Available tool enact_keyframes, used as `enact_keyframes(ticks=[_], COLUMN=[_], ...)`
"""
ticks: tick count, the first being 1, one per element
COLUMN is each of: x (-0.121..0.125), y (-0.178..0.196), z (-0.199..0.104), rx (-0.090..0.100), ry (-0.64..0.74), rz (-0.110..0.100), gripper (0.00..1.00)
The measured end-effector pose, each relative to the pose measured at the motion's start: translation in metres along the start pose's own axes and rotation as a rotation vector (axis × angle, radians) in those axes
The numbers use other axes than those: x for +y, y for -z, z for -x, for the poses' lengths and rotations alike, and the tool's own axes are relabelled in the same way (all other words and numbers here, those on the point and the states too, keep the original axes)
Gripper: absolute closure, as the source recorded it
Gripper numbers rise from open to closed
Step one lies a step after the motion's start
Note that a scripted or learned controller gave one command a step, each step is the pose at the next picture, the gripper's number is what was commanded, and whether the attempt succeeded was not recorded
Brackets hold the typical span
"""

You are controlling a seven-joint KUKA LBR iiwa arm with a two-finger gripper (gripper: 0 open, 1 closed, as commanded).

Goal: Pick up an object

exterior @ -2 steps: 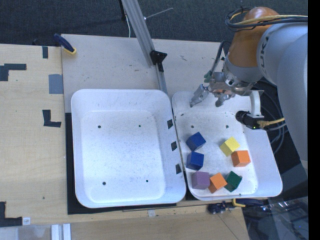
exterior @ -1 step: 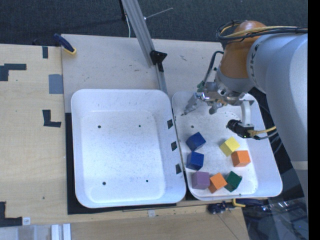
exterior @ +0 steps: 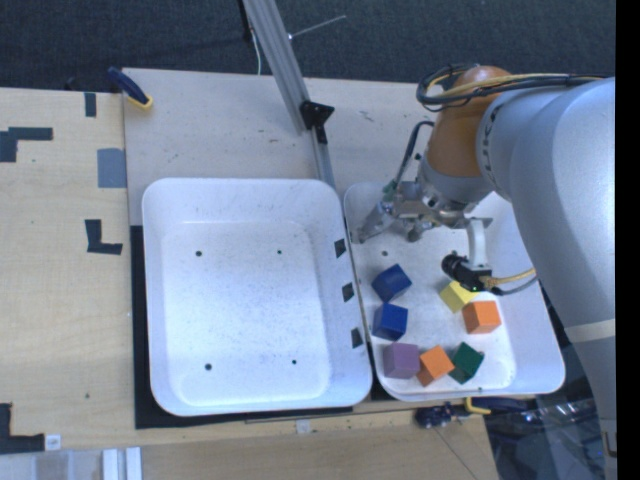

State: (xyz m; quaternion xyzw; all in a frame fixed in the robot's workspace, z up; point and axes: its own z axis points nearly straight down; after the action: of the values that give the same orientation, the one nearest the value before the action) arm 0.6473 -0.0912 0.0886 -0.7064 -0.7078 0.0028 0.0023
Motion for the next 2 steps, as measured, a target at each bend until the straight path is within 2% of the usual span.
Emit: enact_keyframes(ticks=[1,2], x=[0.001,0.01], y=[0.013,0.066], z=[-0.001,0.005], rx=[0.001,0.0], ry=[0.001,0.0], rz=[0.004,0.012], gripper=[1.0,1.0])
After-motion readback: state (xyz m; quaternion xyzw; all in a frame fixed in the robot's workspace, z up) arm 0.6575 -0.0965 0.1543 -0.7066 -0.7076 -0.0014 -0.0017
